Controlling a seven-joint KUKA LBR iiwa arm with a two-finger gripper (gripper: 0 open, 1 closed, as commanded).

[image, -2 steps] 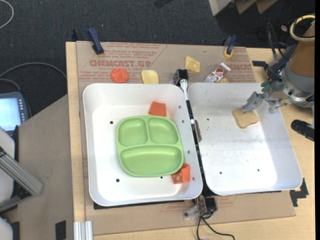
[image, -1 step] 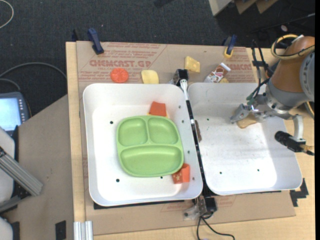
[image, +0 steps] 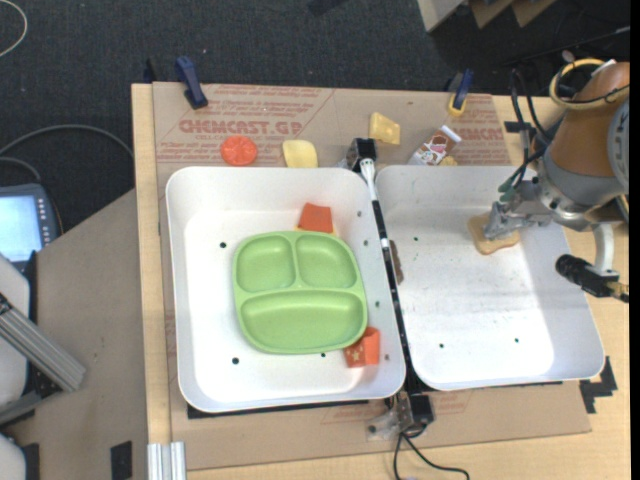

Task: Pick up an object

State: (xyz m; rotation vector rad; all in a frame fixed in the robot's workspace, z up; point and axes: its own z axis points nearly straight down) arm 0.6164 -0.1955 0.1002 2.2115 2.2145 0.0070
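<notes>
Dark carpeted floor (image: 90,28), brown cardboard-covered bench (image: 300,108), blue clamps (image: 190,80) at its far edge, screen (image: 20,223) at left

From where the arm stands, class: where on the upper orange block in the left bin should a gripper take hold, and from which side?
Probably from above, closing across the orange block's two straight sides. It lies flat and apart from the green plate's top rim, so fingers should fit.

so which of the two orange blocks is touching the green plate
The orange block at the plate's lower right corner; it sits against the green plate. The other orange block lies apart, above the plate's top edge.
</notes>
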